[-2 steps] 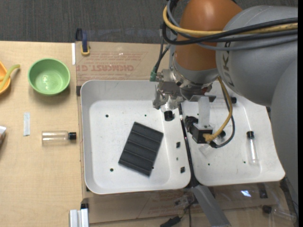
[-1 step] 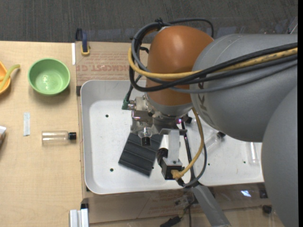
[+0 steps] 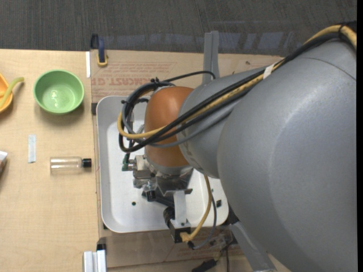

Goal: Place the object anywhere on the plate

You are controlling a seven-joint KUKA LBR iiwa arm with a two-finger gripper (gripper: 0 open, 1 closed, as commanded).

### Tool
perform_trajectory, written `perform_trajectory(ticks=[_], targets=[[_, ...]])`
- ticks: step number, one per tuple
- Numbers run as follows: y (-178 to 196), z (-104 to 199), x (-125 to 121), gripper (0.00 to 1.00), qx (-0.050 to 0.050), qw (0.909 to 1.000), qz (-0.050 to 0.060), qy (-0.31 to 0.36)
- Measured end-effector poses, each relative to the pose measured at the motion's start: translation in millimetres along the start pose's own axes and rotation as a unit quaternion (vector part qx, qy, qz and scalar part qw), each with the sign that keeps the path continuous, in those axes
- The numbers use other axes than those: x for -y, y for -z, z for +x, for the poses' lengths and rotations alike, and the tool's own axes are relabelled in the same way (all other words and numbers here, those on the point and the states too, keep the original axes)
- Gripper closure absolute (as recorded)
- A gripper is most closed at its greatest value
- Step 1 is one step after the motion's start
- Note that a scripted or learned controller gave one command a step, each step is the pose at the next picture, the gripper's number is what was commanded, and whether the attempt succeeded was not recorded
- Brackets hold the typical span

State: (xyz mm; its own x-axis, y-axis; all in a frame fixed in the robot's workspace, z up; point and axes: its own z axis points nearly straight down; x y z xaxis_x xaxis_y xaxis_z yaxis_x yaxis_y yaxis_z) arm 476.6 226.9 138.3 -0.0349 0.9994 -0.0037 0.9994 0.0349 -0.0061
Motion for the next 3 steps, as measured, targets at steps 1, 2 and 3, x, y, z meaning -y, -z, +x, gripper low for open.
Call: perform_trajectory(ticks=[1, 2, 3], targets=[[265.1, -21.3, 1.0, 1.00, 0.000, 0.9864, -0.001, -0.165], [120.3, -15.7, 0.6, 1.00, 0.000, 0.9874, 0.000, -0.158], [-22.9, -0.3, 0.1, 1.00, 0.000, 0.9911, 0.001, -0.133]])
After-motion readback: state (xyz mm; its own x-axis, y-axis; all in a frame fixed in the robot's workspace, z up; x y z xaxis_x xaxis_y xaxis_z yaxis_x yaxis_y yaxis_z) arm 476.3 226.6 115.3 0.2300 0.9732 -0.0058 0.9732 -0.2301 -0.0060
